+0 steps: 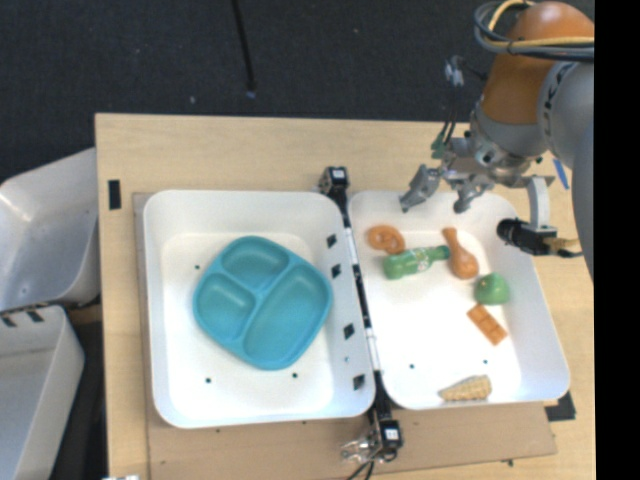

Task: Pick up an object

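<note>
My gripper (441, 194) hangs above the far edge of the right bin (430, 358), its two fingers spread open with nothing between them. Below it in that bin lie an orange lump (385, 238), a green bottle (414, 262) and a tan drumstick-shaped piece (460, 255). Further toward the front are a green round piece (491, 289), an orange block (487, 324) and a tan wedge (466, 389).
The left bin (170, 378) holds a blue divided plate (262, 301). A ridge with black clips (350, 298) separates the two bins. The wooden bench (120, 168) rims both bins, and a white container (40, 238) stands to the left.
</note>
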### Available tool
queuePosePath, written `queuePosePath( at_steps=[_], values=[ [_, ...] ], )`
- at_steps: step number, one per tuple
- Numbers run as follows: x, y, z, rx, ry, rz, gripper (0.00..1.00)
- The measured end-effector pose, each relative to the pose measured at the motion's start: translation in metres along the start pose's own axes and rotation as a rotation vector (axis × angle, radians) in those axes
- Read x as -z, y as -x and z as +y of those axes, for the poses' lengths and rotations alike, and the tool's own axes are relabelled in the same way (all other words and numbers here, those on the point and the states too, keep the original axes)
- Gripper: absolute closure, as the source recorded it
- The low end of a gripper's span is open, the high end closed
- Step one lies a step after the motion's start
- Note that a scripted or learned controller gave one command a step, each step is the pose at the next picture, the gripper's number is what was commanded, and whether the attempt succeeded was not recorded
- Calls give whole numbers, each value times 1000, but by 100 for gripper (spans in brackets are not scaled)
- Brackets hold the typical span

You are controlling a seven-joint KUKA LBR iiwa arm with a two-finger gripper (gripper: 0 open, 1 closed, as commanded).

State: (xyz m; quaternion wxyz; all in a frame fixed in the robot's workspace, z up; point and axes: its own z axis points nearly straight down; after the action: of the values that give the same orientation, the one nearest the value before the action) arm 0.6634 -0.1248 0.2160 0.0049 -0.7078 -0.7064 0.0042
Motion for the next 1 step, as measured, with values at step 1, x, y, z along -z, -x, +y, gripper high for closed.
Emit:
queuePosePath(
  at_steps=[1],
  values=[
    [9,0,3,2,15,-1,0]
  ],
)
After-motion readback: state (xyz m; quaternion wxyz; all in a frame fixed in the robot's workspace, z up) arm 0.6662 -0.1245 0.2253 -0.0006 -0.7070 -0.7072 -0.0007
